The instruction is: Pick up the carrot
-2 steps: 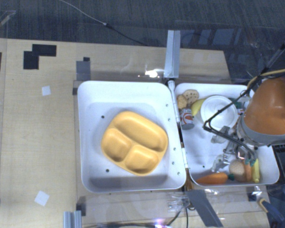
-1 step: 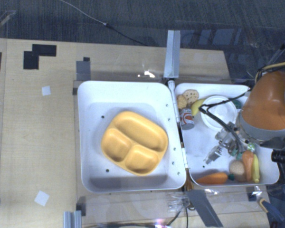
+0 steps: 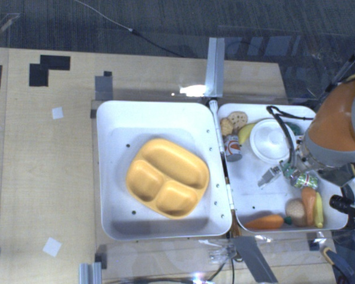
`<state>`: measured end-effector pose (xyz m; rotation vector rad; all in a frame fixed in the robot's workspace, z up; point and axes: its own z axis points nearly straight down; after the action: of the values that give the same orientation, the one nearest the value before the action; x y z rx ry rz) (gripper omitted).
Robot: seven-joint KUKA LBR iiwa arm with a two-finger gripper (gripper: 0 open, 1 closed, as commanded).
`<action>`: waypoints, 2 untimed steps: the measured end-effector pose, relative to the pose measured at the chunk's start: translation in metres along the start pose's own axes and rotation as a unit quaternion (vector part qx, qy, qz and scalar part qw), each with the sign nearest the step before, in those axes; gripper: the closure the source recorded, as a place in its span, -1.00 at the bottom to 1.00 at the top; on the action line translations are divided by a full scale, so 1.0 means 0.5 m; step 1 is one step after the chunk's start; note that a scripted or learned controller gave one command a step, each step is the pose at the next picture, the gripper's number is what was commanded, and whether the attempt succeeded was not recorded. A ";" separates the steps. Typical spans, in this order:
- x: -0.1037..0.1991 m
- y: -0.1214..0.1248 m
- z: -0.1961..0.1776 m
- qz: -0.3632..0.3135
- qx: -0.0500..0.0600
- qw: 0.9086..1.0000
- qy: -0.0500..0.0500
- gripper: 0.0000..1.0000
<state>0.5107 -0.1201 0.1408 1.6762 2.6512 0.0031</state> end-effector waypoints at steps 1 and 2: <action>0.003 -0.049 -0.033 0.246 0.001 0.969 0.000 -1.00; -0.017 -0.058 0.101 0.398 0.001 0.917 0.000 -1.00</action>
<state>0.4882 -0.1403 0.0903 2.5948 1.7670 0.0041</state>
